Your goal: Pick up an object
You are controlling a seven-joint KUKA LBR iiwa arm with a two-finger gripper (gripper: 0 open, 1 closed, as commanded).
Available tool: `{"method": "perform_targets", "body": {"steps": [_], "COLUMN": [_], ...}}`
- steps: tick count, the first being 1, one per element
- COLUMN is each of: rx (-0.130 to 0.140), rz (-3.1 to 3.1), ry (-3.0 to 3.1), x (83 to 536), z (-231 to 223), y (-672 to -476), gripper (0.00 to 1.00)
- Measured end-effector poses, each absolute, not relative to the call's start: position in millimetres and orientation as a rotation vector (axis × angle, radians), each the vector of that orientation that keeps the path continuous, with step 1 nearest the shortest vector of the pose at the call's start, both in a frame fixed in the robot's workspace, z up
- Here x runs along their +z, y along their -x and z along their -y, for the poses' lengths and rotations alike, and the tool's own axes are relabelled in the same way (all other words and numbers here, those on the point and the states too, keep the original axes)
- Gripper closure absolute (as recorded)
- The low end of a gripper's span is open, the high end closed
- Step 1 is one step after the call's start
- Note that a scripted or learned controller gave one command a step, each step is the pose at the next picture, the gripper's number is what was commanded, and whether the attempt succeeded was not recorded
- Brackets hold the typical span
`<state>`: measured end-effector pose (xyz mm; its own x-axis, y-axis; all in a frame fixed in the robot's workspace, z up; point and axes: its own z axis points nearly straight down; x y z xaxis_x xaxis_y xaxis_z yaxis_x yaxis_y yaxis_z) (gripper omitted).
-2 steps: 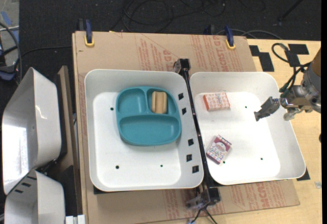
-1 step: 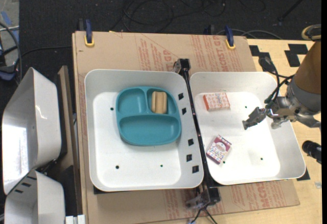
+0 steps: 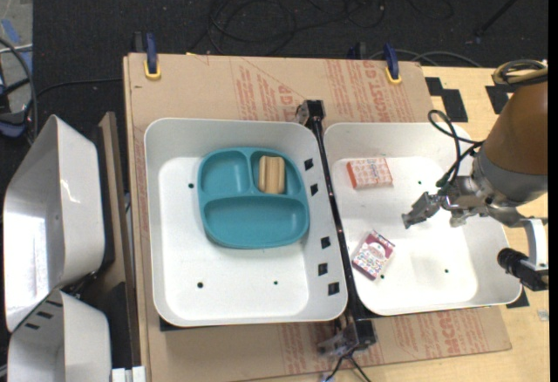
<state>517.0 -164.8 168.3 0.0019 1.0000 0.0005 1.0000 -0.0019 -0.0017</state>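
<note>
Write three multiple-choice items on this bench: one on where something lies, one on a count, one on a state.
1. Where does the teal tray lie?
A. in the left bin
B. in the right bin
C. on the floor

2. How many small packets lie in the right bin?
A. none
B. two
C. four

3. What state is the wooden block in?
A. clamped by the gripper
B. resting in a compartment of the tray
C. lying on the cardboard outside the bins

Key:
1 A, the tray sits on the floor of the left bin.
2 B, a pink box near the back and a patterned packet near the front.
3 B, the block sits in the tray's upper right compartment, while the gripper hangs over the right bin, apart from it.
</note>
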Motion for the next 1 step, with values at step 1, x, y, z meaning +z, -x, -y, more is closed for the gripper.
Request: {"method": "perform_targets", "body": {"steps": [1], "rx": [0.004], "rz": [2.216], "ry": [2.221], "x": [108.2], "z": [167.0], "y": [-521.7], "gripper": [0.00]}}
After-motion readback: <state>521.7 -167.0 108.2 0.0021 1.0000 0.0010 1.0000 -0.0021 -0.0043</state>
